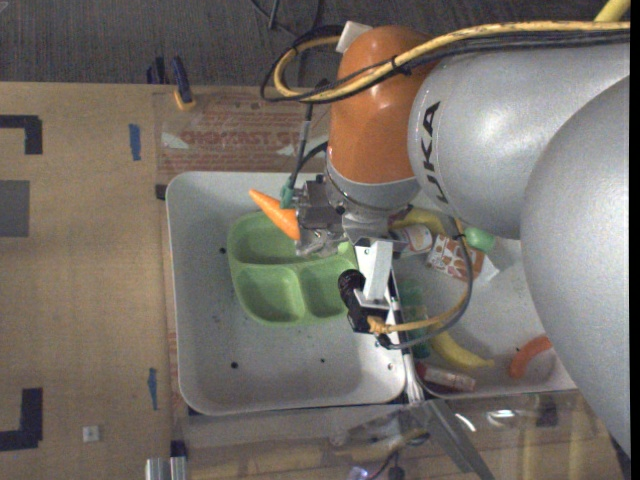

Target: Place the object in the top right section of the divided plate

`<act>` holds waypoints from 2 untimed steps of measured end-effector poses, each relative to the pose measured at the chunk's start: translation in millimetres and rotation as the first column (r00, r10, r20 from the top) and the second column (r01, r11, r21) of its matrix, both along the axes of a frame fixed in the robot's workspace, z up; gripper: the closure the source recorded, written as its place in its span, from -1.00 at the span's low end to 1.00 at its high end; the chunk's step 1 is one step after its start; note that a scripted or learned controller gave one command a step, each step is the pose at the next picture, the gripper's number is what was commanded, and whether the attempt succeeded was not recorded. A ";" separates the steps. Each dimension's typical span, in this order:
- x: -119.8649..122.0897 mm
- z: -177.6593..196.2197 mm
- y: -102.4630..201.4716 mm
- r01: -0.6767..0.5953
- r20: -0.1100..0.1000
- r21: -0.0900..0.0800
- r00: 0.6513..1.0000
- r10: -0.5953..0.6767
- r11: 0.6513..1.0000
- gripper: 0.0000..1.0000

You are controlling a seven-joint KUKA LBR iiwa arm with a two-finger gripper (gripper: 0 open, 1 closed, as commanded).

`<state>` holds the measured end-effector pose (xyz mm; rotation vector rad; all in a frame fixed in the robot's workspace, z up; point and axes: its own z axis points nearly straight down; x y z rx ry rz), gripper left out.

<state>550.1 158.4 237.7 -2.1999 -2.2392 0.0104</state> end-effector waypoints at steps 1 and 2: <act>-14.4 -0.9 -8.1 0.036 -0.004 0.000 0.999 -0.036 0.999 1.00; -42.3 20.9 54.2 0.017 0.000 0.000 1.000 -0.017 1.000 1.00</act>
